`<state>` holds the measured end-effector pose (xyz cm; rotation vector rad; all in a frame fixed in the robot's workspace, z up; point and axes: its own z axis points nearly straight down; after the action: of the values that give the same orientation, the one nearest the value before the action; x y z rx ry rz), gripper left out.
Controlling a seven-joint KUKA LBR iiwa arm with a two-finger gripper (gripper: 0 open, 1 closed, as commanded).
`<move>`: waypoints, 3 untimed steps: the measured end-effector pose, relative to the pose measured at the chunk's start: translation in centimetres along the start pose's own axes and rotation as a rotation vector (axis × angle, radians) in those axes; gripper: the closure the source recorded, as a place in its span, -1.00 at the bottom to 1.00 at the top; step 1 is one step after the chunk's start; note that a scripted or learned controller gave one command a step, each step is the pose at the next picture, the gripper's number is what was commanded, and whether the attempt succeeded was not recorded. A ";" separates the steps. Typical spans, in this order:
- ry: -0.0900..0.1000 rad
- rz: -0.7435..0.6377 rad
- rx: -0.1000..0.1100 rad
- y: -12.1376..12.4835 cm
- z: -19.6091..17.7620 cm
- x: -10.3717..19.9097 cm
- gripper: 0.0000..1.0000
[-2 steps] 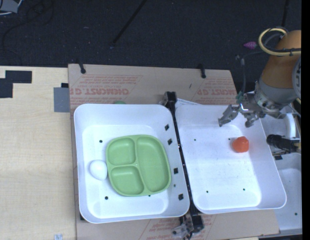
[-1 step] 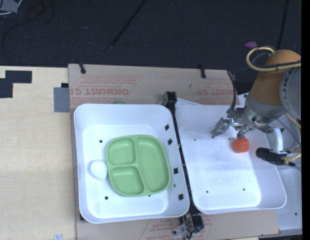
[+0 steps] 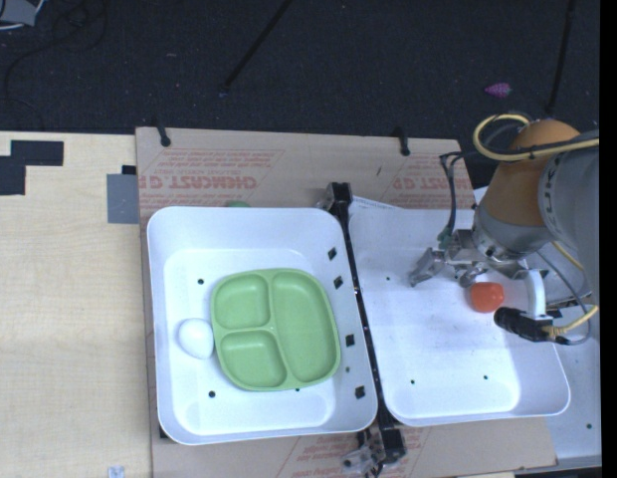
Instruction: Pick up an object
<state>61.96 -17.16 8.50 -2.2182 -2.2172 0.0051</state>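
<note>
In the right bin (image 3: 458, 386), my gripper (image 3: 429, 267) hangs low over the upper middle of the floor, reaching in from the right. A small orange-red ball (image 3: 486, 296) lies just right of and below the gripper, close under the wrist and apart from the gripper's tip. In the left bin (image 3: 179, 232) sits a green divided plate (image 3: 276, 328) with three compartments. A white egg-shaped ball (image 3: 196, 339) rests against the plate's left edge.
The grey arm with its orange band (image 3: 532, 177) covers the right bin's upper right corner. A black divider (image 3: 354, 307) runs between the two bins. Cardboard (image 3: 249, 172) lies under both, with the wooden bench (image 3: 60, 297) to the left.
</note>
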 end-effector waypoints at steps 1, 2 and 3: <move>-0.001 0.001 -0.002 0.1 -1.3 0.0 1.00; -0.002 0.004 -0.007 0.1 -5.5 -0.4 1.00; -0.002 -0.001 -0.008 -0.3 -11.5 0.2 1.00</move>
<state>61.73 -16.97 19.97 -2.2217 -2.2240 -0.0022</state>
